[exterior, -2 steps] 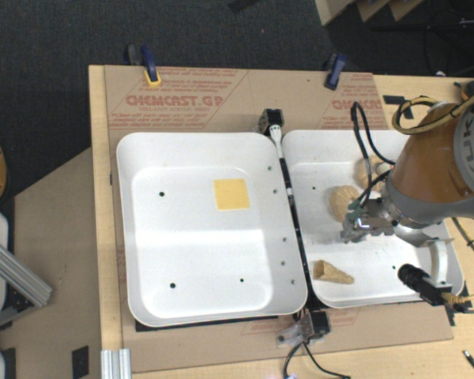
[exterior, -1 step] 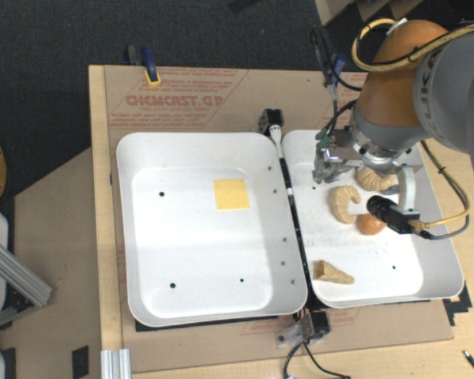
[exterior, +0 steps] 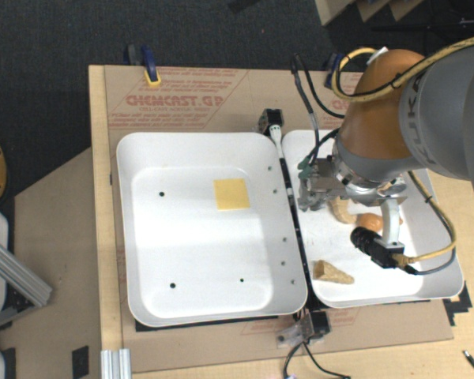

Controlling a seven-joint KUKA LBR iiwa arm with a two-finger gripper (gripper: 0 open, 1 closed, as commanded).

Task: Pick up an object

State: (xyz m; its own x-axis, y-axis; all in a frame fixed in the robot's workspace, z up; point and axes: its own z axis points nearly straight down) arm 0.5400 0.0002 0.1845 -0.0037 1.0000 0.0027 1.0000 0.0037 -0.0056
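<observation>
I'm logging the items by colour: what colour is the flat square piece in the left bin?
Yellow. The flat square piece shows plainly in the camera view, lying in the left bin.

right bin [exterior: 395,290] half hidden under arm [exterior: 403,125], end effector [exterior: 332,200] fingers unreadable — arm cropped right

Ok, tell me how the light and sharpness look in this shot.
Camera view: even overhead light, soft glare along the left white plastic bin; the flat yellow square is crisp with barely any shadow; the grey arm with its orange band looms large, slightly soft, and shades the right white bin; the tan wedge stays sharp.
</observation>
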